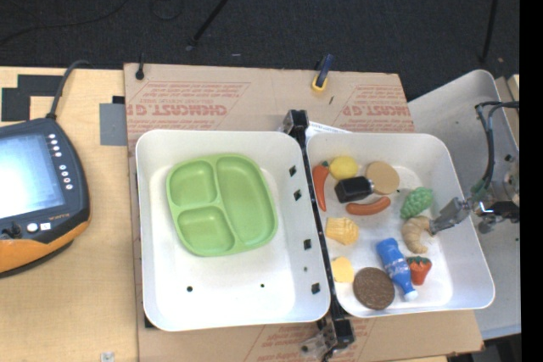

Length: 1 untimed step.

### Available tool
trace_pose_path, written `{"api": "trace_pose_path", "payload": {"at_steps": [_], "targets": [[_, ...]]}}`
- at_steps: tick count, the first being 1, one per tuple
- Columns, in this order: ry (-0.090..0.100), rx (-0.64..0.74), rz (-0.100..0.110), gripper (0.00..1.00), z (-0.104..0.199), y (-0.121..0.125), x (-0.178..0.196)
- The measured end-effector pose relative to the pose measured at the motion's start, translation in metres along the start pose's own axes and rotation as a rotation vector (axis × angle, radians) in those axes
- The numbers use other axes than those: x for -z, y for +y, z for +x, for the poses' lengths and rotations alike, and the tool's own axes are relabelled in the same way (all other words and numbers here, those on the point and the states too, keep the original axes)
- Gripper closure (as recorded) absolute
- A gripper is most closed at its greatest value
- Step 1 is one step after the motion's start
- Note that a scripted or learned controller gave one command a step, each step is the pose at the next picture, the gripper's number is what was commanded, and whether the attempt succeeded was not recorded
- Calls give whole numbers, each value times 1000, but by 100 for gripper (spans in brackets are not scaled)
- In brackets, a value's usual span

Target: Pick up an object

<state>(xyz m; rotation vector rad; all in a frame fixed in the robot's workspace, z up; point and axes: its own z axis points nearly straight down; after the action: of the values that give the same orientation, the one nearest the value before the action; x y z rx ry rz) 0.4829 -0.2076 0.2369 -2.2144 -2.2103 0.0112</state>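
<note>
The right white bin (462,182) holds several toy foods: a red chili (320,185), a yellow lemon (344,167), a black block (354,188), a tan bun (383,177), a red sausage (369,206), a green leafy piece (417,202), a corn cob (342,230), a beige lumpy piece (416,235), a blue bottle (394,261), a strawberry (419,270), a brown cookie (373,287) and a small yellow piece (342,270). My gripper (443,219) reaches in low over the bin's right side, its tip just right of the beige piece and the green leafy piece.
The left white bin (161,284) holds a green divided plate (222,204). A black divider (310,208) runs between the bins. A tablet pendant (38,186) lies on the bench at far left. Cables hang beside the arm (501,208) at the right.
</note>
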Motion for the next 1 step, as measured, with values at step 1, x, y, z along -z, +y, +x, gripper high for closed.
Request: {"api": "trace_pose_path", "payload": {"at_steps": [1], "targets": [[-3, 2, -11, 0, 0, 2, 5]]}}
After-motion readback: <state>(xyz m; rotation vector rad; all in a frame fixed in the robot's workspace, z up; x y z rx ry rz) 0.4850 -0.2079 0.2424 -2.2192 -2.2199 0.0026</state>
